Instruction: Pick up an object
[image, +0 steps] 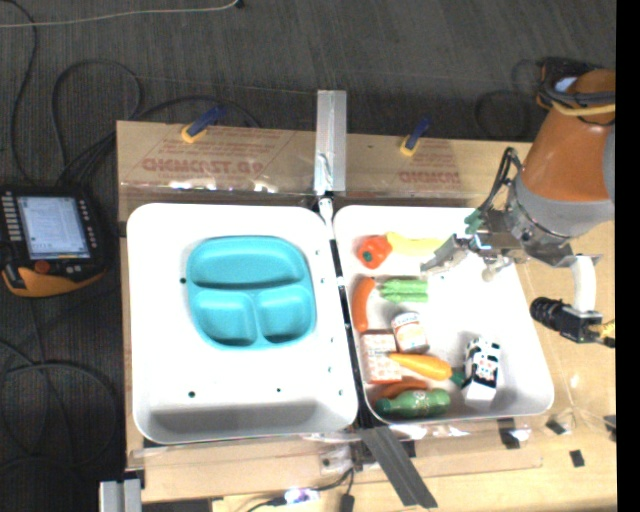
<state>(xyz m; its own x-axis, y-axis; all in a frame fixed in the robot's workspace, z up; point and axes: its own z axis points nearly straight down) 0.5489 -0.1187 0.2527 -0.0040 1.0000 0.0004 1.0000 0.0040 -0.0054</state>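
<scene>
grey gripper (466, 255) seemingly spread, holding nothing | above right bin's (537, 345) bare upper-right corner | toys crowd left edge

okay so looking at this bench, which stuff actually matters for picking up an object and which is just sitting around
For the job:
gripper, above the right bin
yellow banana
orange pepper
green beans
carrot
small can
cow-print carton

Just lying about:
blue divided tray in the left bin
handheld control pad off the bench
</scene>
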